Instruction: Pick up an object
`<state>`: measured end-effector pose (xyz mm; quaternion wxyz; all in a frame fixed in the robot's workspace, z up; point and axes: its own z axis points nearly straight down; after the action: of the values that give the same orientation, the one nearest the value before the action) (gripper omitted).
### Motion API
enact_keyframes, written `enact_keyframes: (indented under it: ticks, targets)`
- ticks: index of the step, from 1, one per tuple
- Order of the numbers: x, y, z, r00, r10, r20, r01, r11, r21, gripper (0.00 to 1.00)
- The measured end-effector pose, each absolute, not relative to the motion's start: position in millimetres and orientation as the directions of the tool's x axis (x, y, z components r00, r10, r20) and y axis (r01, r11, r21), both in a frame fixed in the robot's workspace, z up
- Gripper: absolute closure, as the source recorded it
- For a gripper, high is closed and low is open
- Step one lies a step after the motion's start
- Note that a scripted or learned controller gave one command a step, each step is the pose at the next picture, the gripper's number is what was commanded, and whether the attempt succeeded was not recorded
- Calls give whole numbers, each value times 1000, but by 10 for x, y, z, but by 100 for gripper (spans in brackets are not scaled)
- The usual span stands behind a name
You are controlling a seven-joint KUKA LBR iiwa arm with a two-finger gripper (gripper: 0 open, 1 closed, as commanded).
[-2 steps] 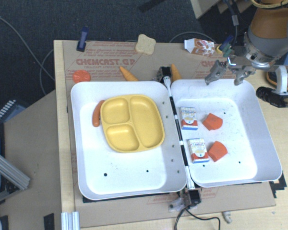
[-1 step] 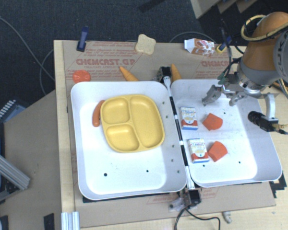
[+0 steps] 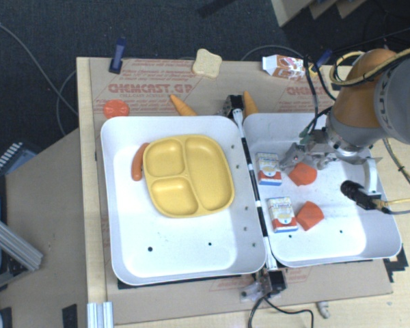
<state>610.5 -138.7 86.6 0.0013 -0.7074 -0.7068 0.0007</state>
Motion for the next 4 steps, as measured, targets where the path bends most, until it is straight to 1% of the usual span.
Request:
enact_keyframes:
  ticks: [1, 2, 3, 4]
  targets:
    - [6117, -1387, 977, 1, 1000, 0, 1000, -1, 1, 100]
    - [6116, -1387, 976, 1, 1000, 0, 1000, -1, 1, 0]
    - [5786, -1254, 846, 1, 1000, 0, 1000, -1, 0, 0]
    - [5791, -1252, 945, 2, 1000, -1, 1000, -2, 2, 100]
